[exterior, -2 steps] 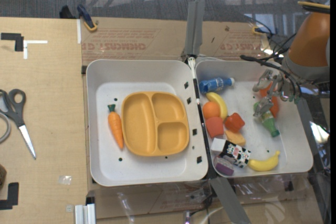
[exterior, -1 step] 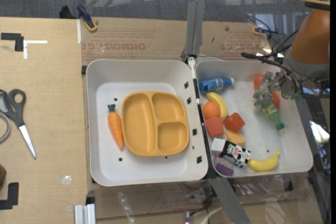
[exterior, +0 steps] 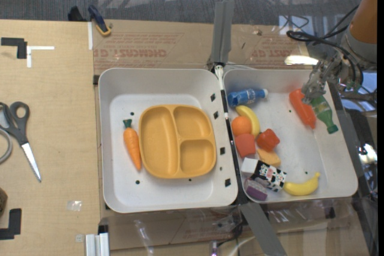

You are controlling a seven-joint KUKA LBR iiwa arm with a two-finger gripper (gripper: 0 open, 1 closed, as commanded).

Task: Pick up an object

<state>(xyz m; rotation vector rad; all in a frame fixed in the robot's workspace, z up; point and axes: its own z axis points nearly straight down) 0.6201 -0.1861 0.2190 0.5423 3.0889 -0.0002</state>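
My gripper (exterior: pixel 314 90) hangs over the far right corner of the right bin (exterior: pixel 333 156). Its tip is just above the upper end of a long red-orange vegetable (exterior: pixel 303 108), with a green bottle (exterior: pixel 324 115) right beside it. Elsewhere in this bin lie a blue bottle (exterior: pixel 247 95), a banana (exterior: pixel 249 119), an orange (exterior: pixel 240 125), a red pepper (exterior: pixel 267 139), a cow-patterned carton (exterior: pixel 267 175) and a second banana (exterior: pixel 302 186). The left bin (exterior: pixel 114 129) holds a yellow divided plate (exterior: pixel 178 141) and a carrot (exterior: pixel 132 144).
Scissors (exterior: pixel 21 136) lie on the wooden bench at the left. A blue clip (exterior: pixel 99 20) sits behind the left bin. Cables (exterior: pixel 312 38) run behind the right bin near the arm. A grey bar (exterior: pixel 221 33) stands between the bins at the back.
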